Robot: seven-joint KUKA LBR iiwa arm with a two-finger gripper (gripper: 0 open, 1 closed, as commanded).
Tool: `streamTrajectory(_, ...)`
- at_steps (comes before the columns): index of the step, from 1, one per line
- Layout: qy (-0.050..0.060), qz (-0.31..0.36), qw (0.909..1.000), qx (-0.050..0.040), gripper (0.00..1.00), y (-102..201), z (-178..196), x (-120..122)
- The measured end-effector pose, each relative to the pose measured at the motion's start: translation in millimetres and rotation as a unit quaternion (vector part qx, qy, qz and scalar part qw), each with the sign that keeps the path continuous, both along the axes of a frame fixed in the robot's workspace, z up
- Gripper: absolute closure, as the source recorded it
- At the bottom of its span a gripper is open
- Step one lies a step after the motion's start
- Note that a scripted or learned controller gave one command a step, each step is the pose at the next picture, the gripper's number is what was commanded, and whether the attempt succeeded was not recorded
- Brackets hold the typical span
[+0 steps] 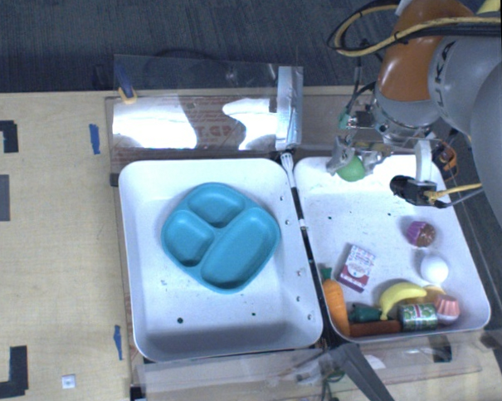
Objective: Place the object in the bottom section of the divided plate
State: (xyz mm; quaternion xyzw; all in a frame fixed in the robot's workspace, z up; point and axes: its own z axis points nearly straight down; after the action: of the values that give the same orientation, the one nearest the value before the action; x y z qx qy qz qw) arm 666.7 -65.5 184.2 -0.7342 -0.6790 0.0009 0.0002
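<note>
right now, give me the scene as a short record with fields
arm: over the right bin's far left corner
gripper: a green object sits at its tip; hold unclear
plate: blue divided plate in the left bin, nothing in its sections
right bin items: banana, carrot, white egg, red packet, can

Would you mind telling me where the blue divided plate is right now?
In the camera view, the divided plate lies in the middle of the left bin, across the rim from the right bin that holds the toy food.
</note>
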Motion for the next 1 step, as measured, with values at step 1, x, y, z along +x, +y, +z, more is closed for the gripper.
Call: streamTrajectory(1, -0.003, 0.052, 0.9986, 0.0011, 1.00, 91.9, 52.3, 0.5)
